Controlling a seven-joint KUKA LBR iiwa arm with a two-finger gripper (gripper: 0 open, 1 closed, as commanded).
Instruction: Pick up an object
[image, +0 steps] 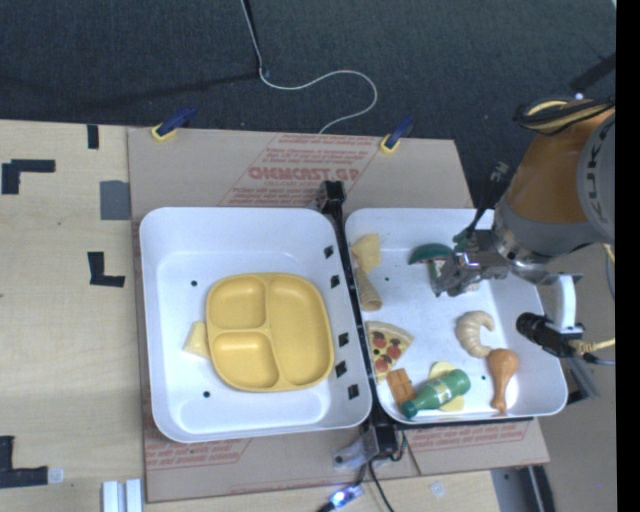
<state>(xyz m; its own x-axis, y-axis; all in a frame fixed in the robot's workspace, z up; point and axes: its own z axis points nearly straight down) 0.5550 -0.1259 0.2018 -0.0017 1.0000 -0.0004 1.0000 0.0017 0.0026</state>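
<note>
My gripper (452, 280) hangs low over the upper middle of the right bin (545, 405), its two dark fingers apart with nothing between them. A dark green curved toy (430, 252) lies just up and left of it, beside the fingers. A cream croissant (476, 330) sits below the gripper, and an orange-brown chicken drumstick (502, 375) lies lower right. A green bottle (437, 390) lies near the bin's front wall, next to a small orange block (399, 383). A pizza slice (386, 343) and a pale yellow piece (366, 262) lie along the bin's left wall.
The left bin (165, 235) holds a yellow divided plate (270, 332) with a pale yellow wedge (194, 340) tucked at its left side. The arm's grey and orange body (555, 190) overhangs the right bin's far right corner. A black bracket (545, 333) juts by the right rim.
</note>
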